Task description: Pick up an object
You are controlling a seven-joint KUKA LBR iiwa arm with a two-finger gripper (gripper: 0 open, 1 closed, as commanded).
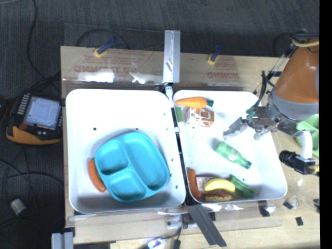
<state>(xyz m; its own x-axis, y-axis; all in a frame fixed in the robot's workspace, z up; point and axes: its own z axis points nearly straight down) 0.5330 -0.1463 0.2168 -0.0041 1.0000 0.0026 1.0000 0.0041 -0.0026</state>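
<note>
While the gripper (248, 131) hovers with its jaws spread and nothing between them, just above and right of the green bottle (233, 155) lying in the right bin (270, 188), the pick looks not yet begun.

Two white bins stood on the bench: the left bin (78, 139) and the right bin (270, 160). The left bin held one blue divided plate (132, 165) and one orange sausage (95, 175). The right bin held one carrot (193, 102), one small printed carton (200, 116), one green bottle (233, 155), one banana (219, 184), one burger (219, 195), and one dark green vegetable (243, 187).
</note>
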